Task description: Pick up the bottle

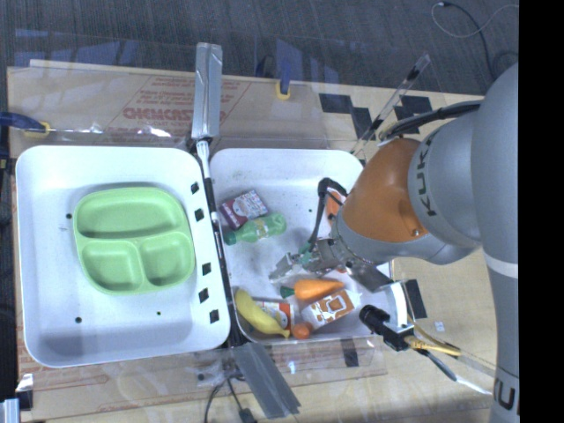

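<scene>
The bottle [256,229] is green and lies on its side in the right bin [291,170], close to the bin's left wall. My gripper [293,263] hangs low over the middle of that bin, to the right of the bottle and a little nearer the front, apart from it. Nothing shows in the gripper. The orange band of the arm [383,203] covers the bin's right part.
A maroon packet [244,206] lies just behind the bottle. A carrot [318,288], an orange carton [328,308] and a banana [260,315] crowd the front of the right bin, just below the gripper. The left bin [40,263] holds a green divided tray [134,241].
</scene>
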Robot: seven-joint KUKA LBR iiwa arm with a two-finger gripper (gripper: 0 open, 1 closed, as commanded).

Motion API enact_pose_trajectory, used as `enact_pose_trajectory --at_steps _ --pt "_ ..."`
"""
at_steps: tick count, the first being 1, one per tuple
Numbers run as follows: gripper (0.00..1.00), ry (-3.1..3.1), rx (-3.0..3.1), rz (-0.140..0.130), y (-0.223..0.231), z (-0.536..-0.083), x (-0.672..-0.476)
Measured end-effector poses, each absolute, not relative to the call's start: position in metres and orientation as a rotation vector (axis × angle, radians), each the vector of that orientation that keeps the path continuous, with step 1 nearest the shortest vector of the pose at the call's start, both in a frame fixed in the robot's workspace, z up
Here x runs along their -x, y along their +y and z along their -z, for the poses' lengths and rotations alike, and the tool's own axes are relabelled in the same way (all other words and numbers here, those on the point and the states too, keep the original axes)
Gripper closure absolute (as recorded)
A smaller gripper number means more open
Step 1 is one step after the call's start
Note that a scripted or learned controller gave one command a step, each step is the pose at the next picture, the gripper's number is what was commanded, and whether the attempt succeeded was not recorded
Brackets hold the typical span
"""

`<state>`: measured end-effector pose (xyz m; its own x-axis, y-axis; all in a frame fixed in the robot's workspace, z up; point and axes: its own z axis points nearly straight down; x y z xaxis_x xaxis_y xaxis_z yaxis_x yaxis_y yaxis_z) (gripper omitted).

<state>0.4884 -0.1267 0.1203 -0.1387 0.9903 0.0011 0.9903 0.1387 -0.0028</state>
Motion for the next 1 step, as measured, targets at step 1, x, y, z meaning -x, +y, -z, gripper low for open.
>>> enact_pose_trajectory --at_steps 1 --pt "0.00 -2.445 1.968 -0.001 -0.1614 -0.0911 -0.5591"
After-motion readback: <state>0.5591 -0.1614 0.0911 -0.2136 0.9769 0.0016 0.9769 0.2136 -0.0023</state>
